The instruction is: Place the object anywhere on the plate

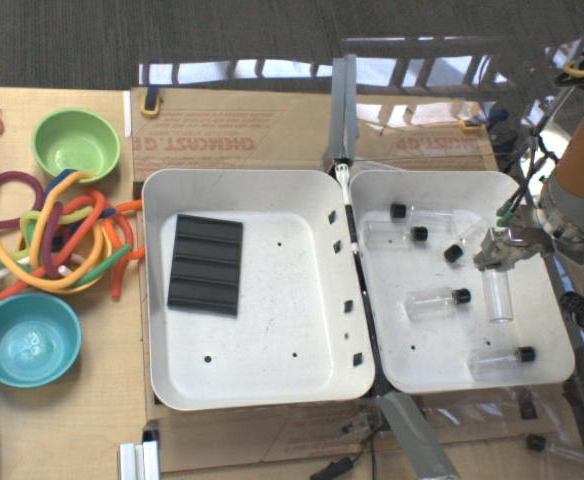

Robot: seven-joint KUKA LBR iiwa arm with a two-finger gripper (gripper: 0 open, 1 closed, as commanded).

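Hovering over the right bin (562, 268), my gripper (496, 256) sits above a clear vial (498, 296) (grip state: cannot tell). Black plate (206, 265) in the left bin (157, 268): nothing on it yet.

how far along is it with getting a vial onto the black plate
Done: nothing visibly yet; the black ribbed plate in the left bin has no vial on it. In hand: the gripper is low in the right bin, right at the top of an upright clear vial; whether it grips it is unclear. Left: lifting a vial, carrying it across, setting it on the plate.
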